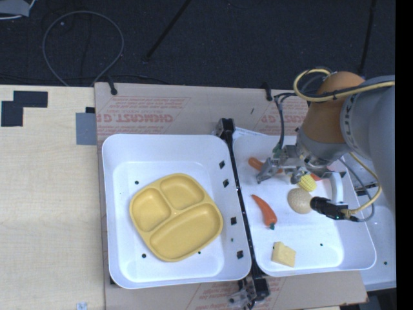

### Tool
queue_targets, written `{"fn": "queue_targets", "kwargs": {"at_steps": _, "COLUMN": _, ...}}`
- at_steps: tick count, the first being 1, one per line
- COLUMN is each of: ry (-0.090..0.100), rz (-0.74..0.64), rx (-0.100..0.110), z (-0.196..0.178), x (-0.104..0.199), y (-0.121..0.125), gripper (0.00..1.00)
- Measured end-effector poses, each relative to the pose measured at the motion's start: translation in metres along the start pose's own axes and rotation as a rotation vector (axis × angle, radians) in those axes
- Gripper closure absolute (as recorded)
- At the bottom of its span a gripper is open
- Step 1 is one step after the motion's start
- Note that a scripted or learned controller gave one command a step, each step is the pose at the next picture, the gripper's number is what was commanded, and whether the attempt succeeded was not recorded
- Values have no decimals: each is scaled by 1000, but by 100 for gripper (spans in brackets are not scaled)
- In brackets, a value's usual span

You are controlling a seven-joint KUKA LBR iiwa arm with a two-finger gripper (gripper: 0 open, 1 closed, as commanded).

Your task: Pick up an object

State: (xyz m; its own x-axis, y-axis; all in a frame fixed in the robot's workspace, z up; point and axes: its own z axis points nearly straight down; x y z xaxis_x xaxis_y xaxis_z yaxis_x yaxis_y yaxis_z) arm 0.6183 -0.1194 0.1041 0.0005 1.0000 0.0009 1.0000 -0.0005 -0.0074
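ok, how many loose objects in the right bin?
At least 5: red chili pepper mid-bin, cheese wedge near front, beige ball and small yellow piece by the gripper, orange piece behind. The arm may hide more.

Arm cut off by right edge. Gripper fingertips lost in clutter of wrist hardware. Small orange item at far side of right bin partly hidden by gripper. Yellow piece partly covered by wrist; identity unclear.
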Motion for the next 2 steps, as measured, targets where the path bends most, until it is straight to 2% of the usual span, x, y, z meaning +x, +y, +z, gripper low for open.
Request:
{"fn": "queue_targets", "kwargs": {"at_steps": 1, "ry": 0, "rz": 3, "rx": -2, "z": -13, "x": -1, "y": 0, "gripper": 100}}
{"fn": "queue_targets", "kwargs": {"at_steps": 2, "ry": -1, "rz": 4, "rx": -9, "z": -58, "x": -5, "y": -6, "gripper": 100}}
